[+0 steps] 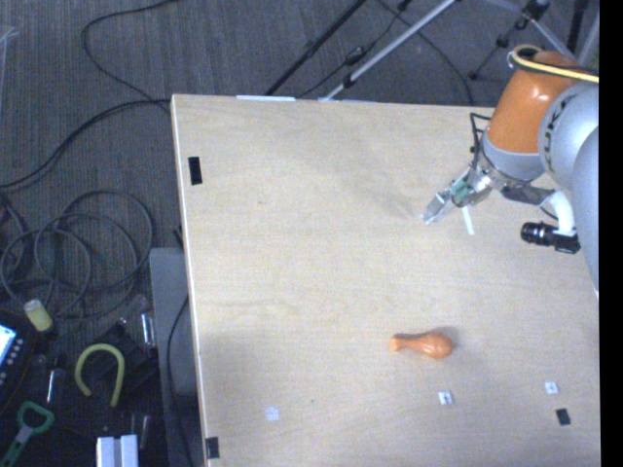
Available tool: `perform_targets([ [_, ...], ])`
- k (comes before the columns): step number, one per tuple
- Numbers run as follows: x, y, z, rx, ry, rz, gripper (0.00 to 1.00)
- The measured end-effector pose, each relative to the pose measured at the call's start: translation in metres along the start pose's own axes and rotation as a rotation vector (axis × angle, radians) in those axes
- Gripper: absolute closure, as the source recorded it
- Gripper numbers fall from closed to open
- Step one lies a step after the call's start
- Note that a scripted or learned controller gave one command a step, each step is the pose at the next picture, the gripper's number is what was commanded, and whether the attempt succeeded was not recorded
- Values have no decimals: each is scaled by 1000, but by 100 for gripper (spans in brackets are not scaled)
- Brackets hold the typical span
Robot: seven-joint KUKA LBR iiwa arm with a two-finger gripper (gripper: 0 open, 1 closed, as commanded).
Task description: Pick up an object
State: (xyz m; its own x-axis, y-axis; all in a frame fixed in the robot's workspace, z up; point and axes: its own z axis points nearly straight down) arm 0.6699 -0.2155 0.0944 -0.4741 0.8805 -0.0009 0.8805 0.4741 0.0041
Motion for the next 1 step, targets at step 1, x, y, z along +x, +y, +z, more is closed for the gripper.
perform_targets([
  [1, 25, 13, -66, 2, 0, 119, 100],
])
